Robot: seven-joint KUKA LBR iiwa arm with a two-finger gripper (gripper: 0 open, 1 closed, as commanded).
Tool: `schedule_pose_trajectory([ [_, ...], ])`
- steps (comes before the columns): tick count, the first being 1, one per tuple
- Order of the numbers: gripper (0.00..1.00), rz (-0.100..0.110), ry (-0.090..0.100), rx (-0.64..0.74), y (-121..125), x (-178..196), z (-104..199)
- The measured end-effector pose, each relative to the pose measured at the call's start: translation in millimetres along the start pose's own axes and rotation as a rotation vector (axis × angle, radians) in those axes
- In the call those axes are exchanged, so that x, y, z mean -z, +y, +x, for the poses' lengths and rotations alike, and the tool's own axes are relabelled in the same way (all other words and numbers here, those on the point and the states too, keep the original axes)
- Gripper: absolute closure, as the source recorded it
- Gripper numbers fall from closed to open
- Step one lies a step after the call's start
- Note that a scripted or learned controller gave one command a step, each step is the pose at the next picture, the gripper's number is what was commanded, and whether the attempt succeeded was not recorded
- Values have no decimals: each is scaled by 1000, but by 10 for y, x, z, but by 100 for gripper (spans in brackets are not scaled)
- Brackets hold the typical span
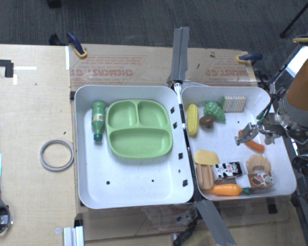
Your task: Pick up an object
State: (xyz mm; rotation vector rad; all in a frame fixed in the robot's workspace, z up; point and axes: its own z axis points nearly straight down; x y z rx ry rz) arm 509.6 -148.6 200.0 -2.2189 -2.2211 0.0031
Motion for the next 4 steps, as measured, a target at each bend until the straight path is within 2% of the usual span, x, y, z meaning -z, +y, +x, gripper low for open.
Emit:
schedule_pose_trajectory([
  [1,0,-1,-1,9,617,-1086,-12],
  [2,0,-4,-1,230,692,-1074,-613],
  [3,0,-2,0,245,-80,-1084,-268],
  [4,0,-3,-1,183,477,-815,117],
])
